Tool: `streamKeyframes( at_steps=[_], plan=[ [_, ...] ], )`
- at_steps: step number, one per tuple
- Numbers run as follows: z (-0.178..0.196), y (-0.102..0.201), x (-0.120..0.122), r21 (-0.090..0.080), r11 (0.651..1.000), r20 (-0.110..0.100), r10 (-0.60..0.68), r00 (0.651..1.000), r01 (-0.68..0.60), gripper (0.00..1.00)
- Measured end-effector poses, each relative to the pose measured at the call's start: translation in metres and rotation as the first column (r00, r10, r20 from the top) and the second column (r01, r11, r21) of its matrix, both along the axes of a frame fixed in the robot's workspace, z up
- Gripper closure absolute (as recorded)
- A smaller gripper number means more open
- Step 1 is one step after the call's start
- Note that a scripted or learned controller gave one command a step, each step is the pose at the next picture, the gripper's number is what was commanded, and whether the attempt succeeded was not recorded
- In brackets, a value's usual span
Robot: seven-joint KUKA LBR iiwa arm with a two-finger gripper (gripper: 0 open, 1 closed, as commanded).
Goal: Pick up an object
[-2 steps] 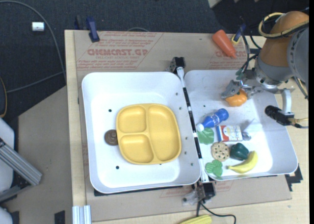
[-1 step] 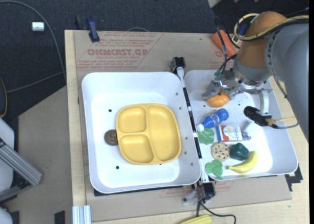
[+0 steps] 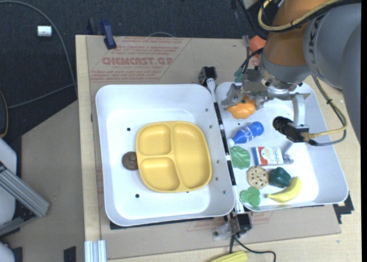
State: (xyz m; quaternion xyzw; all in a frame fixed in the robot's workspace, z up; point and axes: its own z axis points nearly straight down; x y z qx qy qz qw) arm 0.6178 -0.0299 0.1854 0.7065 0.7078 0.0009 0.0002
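My gripper (image 3: pixel 246 99) hangs low over the far left corner of the right bin (image 3: pixel 328 166). An orange toy fruit (image 3: pixel 242 108) lies right under it, partly covered by the gripper's metal parts. Whether the fruit is gripped or merely beneath the gripper cannot be told. Just in front of it lies a blue bottle (image 3: pixel 247 133).
The right bin also holds a green leaf (image 3: pixel 239 156), a small carton (image 3: pixel 268 155), a cookie (image 3: pixel 257 176), a dark green pepper (image 3: pixel 280 176), a banana (image 3: pixel 285 191) and a green piece (image 3: pixel 250 197). In the left bin (image 3: pixel 109 117), a yellow divided plate (image 3: pixel 172 156) lies beside a brown disc (image 3: pixel 129 160).
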Motion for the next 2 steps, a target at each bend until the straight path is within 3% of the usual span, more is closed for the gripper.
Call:
streamKeyframes(
  at_steps=[1,2],
  plan=[
    [0.0140,0.0137,-0.0184,0.000,1.000,-0.004,-0.001,1.000,0.001,1.00],
    [0.0239,0.0140,-0.0179,0.001,1.000,-0.003,0.000,1.000,0.000,1.00]
  ],
)
